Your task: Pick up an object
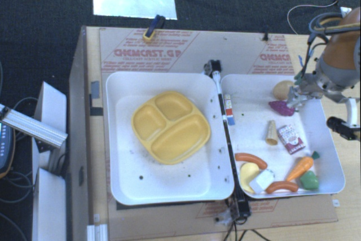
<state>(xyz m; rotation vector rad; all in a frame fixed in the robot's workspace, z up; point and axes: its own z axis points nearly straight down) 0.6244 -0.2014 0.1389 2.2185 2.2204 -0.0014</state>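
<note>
1. Nearest the camera, the right bin's (337,178) front corner is crowded: a carrot (300,167) with a green piece (308,180) touching its lower end, a white block (261,181) on a yellow slice (246,172), and two sausages (251,160) around them. The carrot's long axis runs diagonally, its orange tip pointing up-right toward the bin's right wall.
2. One row back, a small red-and-white carton (291,138) lies flat, and just left of it is a tan cone (272,132), standing nearly upright in the picture with its narrow end toward the far side.
3. Farther still, here's the action: the gripper (297,98) comes down at the far right of that bin, right over a purple piece (281,108), with a beige potato-like lump (283,89) just behind.
4. The purple piece looks like the target. It's a flattish shape, long axis roughly left-right, narrower end pointing left toward the divider.
5. Whether the jaws are open or closed I cannot tell; the wrist hides them.
6. My advice: straddle the short width, cross the long axis, stay clear of the beige lump, and lift straight.
7. The left bin (113,121) holds a yellow divided tray (171,126), well apart.
</note>
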